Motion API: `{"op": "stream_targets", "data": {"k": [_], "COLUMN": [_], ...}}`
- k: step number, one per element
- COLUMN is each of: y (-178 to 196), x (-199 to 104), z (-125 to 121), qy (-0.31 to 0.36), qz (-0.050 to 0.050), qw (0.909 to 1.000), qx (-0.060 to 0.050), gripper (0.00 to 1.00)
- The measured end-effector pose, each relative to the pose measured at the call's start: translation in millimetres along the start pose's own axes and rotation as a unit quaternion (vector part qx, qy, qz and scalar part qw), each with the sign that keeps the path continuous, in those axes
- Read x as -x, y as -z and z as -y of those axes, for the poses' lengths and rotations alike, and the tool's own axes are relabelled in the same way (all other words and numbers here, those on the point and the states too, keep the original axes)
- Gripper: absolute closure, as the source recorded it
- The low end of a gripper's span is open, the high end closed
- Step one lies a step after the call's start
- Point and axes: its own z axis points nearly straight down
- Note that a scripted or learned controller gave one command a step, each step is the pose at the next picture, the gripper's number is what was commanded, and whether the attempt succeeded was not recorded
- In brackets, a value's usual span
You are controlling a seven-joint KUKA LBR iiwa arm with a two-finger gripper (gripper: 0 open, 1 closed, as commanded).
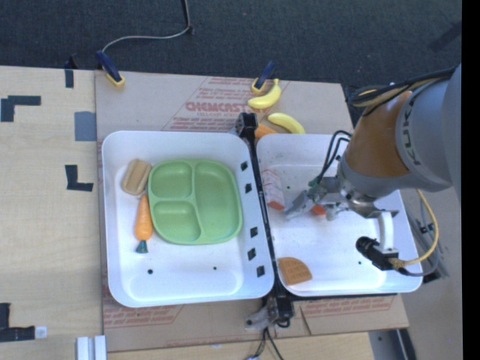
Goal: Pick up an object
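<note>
Glossy white bin [337, 280] holds a flat tan cookie [294, 270].

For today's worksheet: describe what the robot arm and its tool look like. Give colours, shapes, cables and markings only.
The arm is bulky, rounded and grey, with a broad orange band above the wrist and dark lettering on its side. Black cables run along the wrist, and a yellow one loops below it. The tool is small, grey and metallic.

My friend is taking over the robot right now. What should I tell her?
Gripper: low in the right bin, beside a small orange-red item; no grip is visible.
Right bin also holds a cookie.
Left bin: green divided plate, toy carrot, bread slice.
Two bananas lie outside, behind the bins.
Done: nothing lifted yet.
Left: grasp one object and raise it.
</note>
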Motion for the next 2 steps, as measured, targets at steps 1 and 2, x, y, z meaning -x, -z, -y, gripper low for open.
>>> {"op": "stream_targets", "data": {"k": [1,2], "y": [-38.3,-28.4], "x": [40.1,40.7], "z": [-31.8,-32.1], "qy": [0.0,0.0], "qz": [0.0,0.001], "qw": [1.0,1.0], "qx": [0.003,0.004], "gripper": [0.0,1.0]}}
